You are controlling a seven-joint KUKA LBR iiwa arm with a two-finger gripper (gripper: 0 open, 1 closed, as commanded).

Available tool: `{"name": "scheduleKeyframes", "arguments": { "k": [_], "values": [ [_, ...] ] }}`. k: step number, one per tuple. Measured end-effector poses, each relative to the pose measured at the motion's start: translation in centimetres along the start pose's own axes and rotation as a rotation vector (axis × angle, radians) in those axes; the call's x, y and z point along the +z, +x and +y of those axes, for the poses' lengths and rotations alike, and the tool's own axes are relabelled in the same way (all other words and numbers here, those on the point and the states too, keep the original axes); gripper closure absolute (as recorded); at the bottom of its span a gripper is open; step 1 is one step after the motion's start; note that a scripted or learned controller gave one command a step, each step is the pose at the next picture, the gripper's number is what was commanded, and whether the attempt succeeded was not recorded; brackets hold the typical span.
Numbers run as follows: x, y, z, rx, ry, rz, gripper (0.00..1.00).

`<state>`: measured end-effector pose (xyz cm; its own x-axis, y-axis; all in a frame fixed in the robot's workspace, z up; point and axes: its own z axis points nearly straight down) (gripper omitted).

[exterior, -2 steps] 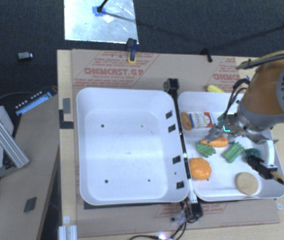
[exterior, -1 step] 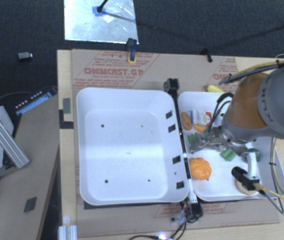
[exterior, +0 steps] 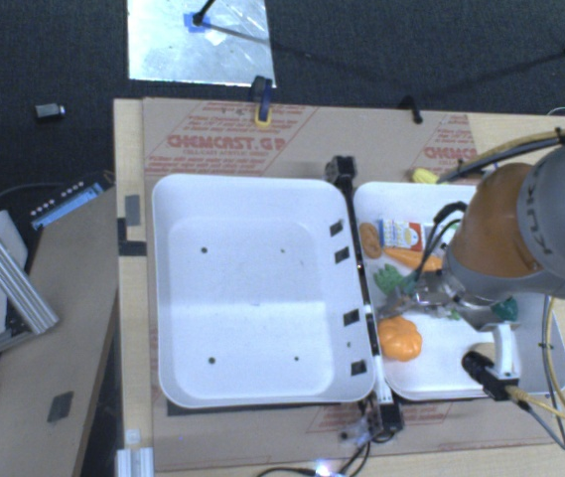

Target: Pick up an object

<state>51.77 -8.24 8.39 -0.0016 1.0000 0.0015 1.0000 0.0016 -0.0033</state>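
The pincer [exterior: 413,298] is low inside the right bin [exterior: 441,378], its metal tip pointing toward the divider between the two bins. How far it is open cannot be told: the wrist and the orange band of the arm [exterior: 520,232] cover most of it, and nothing can be seen held in it.

Right at its tip lies a green leafy toy [exterior: 391,278], apparently touching or just beside the metal. Just below the tip sits an orange round toy [exterior: 400,338], close but seemingly apart from it. Just above, partly under the cables, a carrot-like orange piece [exterior: 404,257] lies next to a small white carton [exterior: 399,233], with another small orange piece [exterior: 369,236] beside that, nearer the divider. A teal bit [exterior: 505,311] peeks out behind the wrist, on the side away from the tip.

Beyond the divider, the left bin [exterior: 252,286] holds nothing to pick.

By my reading this is the reach-and-grasp step: the arm is down among the objects, with the green toy or the orange round one the likely target. The next move calls for closing on one item cleanly, then lifting straight up; the crowding near the tip could cause a slip or a double grab.
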Motion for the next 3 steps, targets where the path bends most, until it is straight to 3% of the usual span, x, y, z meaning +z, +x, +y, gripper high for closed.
{"name": "scheduleKeyframes", "arguments": {
  "k": [1, 2, 3],
  "values": [
    [-0.3, -1.0, 12.4, -0.006, -0.016, -0.004, 0.0],
    [-0.1, -7.4, 8.6, 0.006, -0.003, -0.005, 0.0],
    [-0.1, -7.0, 8.8, -0.001, -0.006, -0.002, 0.0]
  ]
}}
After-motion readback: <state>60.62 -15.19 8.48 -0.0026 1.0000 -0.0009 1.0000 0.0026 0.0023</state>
